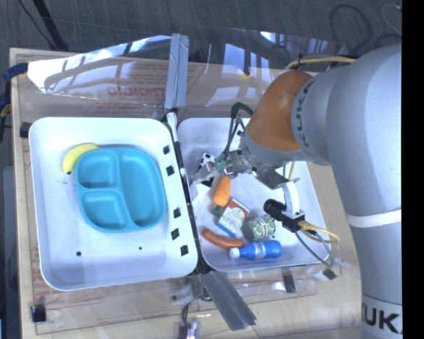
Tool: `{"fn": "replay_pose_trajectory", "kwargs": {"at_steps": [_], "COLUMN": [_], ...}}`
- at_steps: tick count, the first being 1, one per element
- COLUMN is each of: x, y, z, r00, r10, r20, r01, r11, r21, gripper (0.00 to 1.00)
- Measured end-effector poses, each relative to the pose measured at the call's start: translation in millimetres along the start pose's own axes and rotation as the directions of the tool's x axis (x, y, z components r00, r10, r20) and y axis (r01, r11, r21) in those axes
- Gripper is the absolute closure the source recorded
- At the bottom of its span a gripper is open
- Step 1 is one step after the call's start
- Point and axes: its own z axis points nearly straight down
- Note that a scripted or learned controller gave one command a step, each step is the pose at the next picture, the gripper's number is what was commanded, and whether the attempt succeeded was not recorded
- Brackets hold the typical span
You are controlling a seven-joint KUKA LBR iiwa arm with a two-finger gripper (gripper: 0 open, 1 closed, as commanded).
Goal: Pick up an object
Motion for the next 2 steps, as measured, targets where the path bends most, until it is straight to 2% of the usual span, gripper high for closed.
{"fn": "replay_pose_trajectory", "kwargs": {"at_steps": [1,2], "x": [3.9,4.0], "y": [2.8,2.8], "z": [-10.8,-10.7], "r00": [1.000,1.000], "r10": [-0.008,-0.009], "r20": [-0.008,-0.008], "r01": [0.008,0.009], "r11": [1.000,1.000], "r21": [0.000,0.000], "gripper": [1.00,0.00]}}
